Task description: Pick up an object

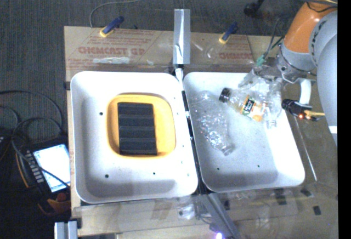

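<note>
- The two shallow white plastic bins sit side by side on the table. The nearest rim of the right white bin [258, 184] is below the claw in the camera view. The wide bare floor of that bin lies between this rim and the claw.
- A small device with a lit pale-blue screen [50, 165] lies on the dark floor, far to the left of the claw and nearer the camera. Nothing on it can be read.
- A crumpled clear plastic bottle [214, 125] lies in the right bin, left of the claw and nearer, close to the wall shared with the left white bin [88, 139].
- A yellow rounded-square tray with a black ribbed insert [140, 125] fills the middle of the left bin, well left of the claw, with bare white all round it.
- A small bottle with a black cap and an orange-yellow label [245, 103] lies just left of the claw and slightly nearer. Its print is too small to read.
- The claw [267, 80] is at the far right corner of the right bin, against crinkled clear plastic wrap [262, 90]. I cannot tell whether it is wide, narrow or holding anything.
- A brown cardboard sheet [107, 51] beyond the bins, far left of the claw, reads "CHEMCAST GP" in red.
- Two blue-and-yellow clamps [111, 26] pin its far edge.
</note>
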